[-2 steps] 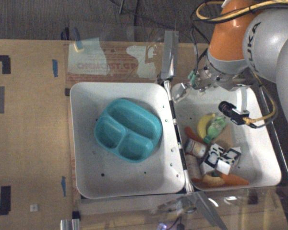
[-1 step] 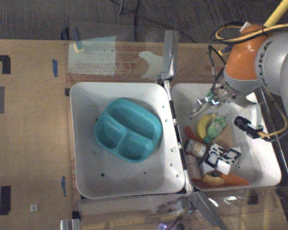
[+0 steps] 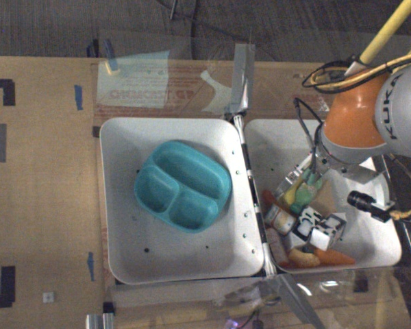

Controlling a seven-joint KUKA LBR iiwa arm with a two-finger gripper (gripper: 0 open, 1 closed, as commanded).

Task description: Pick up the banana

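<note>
Bins sit side by side on the brown bench (image 3: 41, 184), both white and not deep. The left bin (image 3: 116, 204) has a blue-green plate (image 3: 183, 185) in it, with three little parts to hold food, and it lies a bit tilted near the middle of that bin. The right bin (image 3: 390, 249) is at 3 o'clock from the left one, and the two touch along one long edge. The grey arm comes in from 2 o'clock, and its orange band (image 3: 353, 118) hangs over the top of the right bin. The gripper (image 3: 320, 230) is black and white and points down into the right bin, close to the 6 o'clock side. I cannot tell if it is open or closed, and nothing can be seen held in it. A long yellow thing that looks like the banana (image 3: 298, 184) lies in the right bin, at 11 o'clock from the gripper and near it, with something green just beside it. An orange carrot (image 3: 334, 258) lies at 5 o'clock from the gripper, by the bin's bottom wall. A small tan lump (image 3: 303, 256) lies next to the carrot, at 9 o'clock from it. Bits of blue tape (image 3: 78, 96) stick to the bench at 11 o'clock from the left bin.
</note>
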